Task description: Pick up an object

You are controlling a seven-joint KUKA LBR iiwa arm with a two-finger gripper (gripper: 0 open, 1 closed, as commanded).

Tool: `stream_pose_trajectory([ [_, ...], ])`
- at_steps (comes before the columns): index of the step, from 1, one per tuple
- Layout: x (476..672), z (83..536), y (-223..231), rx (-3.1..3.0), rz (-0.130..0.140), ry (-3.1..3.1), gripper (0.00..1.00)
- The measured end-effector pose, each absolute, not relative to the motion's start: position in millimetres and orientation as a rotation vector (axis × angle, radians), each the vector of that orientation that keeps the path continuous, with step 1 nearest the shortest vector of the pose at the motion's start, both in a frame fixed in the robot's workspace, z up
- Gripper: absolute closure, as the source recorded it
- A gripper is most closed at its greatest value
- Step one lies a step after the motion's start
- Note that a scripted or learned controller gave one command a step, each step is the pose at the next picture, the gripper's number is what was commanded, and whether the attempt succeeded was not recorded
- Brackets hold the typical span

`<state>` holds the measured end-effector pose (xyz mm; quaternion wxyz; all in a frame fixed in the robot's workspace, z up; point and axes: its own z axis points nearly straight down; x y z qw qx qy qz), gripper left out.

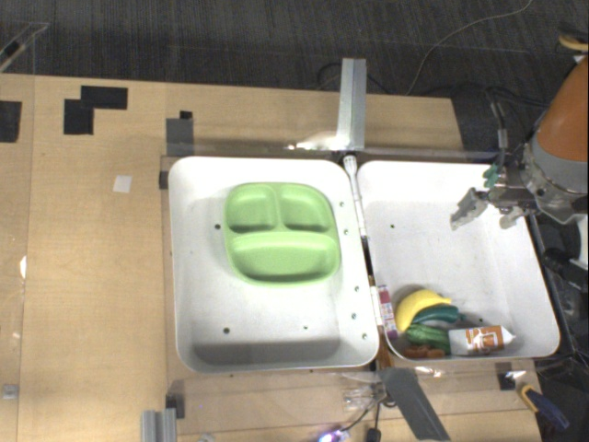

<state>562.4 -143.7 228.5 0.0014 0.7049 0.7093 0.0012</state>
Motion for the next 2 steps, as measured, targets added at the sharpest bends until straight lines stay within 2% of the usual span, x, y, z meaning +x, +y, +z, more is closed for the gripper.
stream_pose_trajectory([
  [1,617.0,279,-149,2.099,0.006,2.329,0.0],
  [2,544.6,179,-127,2.189,0.002,2.252,0.0],
])
